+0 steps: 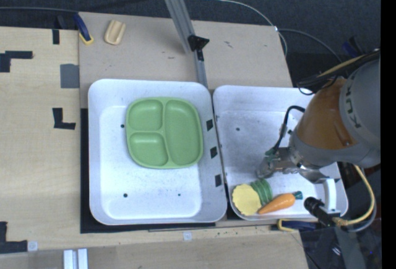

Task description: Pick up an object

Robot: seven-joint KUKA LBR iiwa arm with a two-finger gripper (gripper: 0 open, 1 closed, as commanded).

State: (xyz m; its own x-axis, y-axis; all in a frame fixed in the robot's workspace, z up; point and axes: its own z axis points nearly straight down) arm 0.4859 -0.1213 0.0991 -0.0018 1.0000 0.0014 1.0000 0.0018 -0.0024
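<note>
Here the gripper (270,168) hangs low in the right bin (247,107), just above the green toy (263,188). Whether its claw is spread, I cannot tell. Descend squarely onto the toy, clear of the carrot (276,203).

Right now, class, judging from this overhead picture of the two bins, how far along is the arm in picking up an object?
Done: the gripper has reached into the right bin, just above the toys. In hand: nothing visibly held; the carrot, yellow piece and green piece lie on the bin floor. Left: grasping one and lifting it. The green plate sits in the left bin.
</note>
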